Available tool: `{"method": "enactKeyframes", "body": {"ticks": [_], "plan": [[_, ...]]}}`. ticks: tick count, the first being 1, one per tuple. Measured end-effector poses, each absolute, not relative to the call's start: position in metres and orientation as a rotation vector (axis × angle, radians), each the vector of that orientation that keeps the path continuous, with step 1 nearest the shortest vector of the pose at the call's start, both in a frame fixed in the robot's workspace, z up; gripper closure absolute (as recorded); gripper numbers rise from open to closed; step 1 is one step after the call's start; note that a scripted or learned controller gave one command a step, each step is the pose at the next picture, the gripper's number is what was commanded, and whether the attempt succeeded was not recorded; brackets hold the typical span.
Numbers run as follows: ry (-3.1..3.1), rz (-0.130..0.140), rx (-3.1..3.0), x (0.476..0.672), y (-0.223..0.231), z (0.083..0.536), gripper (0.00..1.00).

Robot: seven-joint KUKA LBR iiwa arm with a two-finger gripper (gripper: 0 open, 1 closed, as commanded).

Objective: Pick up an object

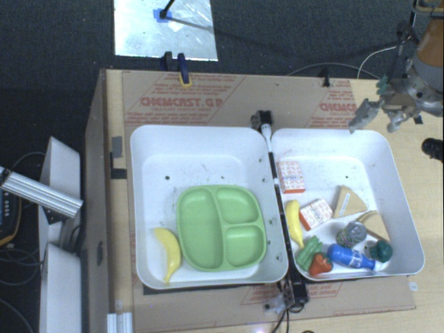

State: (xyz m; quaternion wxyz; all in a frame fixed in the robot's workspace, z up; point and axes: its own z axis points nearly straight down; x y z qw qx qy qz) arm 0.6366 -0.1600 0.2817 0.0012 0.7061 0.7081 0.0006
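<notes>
Both bins [208, 141] are seen as smooth white plastic with a slight sheen. The green divided plate [222, 227] looks matt plastic. A glossy blue bottle [349, 257] is noted.

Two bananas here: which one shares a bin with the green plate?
The banana in the left bin, lying beside the green divided plate's left edge. The other banana lies in the right bin, against the dividing wall.
</notes>
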Motion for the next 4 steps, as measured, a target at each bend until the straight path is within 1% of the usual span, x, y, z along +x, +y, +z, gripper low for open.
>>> {"method": "enactKeyframes", "body": {"ticks": [1,2,3,4], "plan": [[2.228,-0.001,2.217,0.621,-0.127,0.163,0.0],[2.221,-0.002,2.22,0.575,-0.2,0.084,0.0],[2.222,0.001,2.22,0.516,-0.169,0.084,0.0],[2.218,0.003,2.217,0.509,-0.207,0.2,0.0]]}}
